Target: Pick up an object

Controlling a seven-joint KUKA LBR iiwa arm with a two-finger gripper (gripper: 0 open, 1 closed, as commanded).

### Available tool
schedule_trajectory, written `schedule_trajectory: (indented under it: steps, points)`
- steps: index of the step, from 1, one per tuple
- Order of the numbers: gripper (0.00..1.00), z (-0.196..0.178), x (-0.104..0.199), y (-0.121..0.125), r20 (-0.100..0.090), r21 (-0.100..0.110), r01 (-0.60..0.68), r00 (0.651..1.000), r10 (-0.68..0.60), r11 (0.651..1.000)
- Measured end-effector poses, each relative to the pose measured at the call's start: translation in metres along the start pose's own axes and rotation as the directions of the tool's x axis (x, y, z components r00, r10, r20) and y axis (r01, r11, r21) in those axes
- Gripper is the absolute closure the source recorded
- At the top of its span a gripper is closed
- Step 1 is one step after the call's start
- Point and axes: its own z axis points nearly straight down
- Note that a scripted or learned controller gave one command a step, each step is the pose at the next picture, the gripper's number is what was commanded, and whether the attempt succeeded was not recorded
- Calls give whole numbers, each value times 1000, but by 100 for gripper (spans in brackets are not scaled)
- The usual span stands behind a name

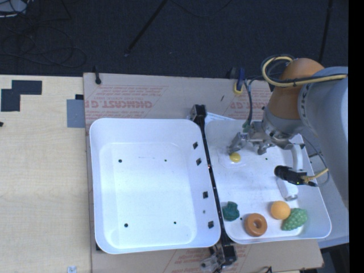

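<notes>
End effector (236,148) fingers spread wide, holding nothing, small round yellow ball (235,158) just below its tips; risk: ball rolls away as fingers close.

Arm (324,104): smooth grey casing, rounded sections. Orange band (296,92) above the wrist, domed and glossy. Yellow-and-dark cable loop (273,73) sits just above the orange band, curving round its top. Below the band, a pale grey wrist block (278,132) with dark metal fittings. Gripper (236,149) beyond that: slim metallic fingers, dark joints. A thin dark cable runs down beside the wrist block.
</notes>
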Motion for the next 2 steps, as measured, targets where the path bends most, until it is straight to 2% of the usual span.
schedule_trajectory:
  steps: [1, 2]
  points:
    - [0, -43, -14, 0, 2, 0, 0, 1000, 0, 1000]
    - [0, 3, 27, -1, 0, 5, 3, 1000, -3, 1000]
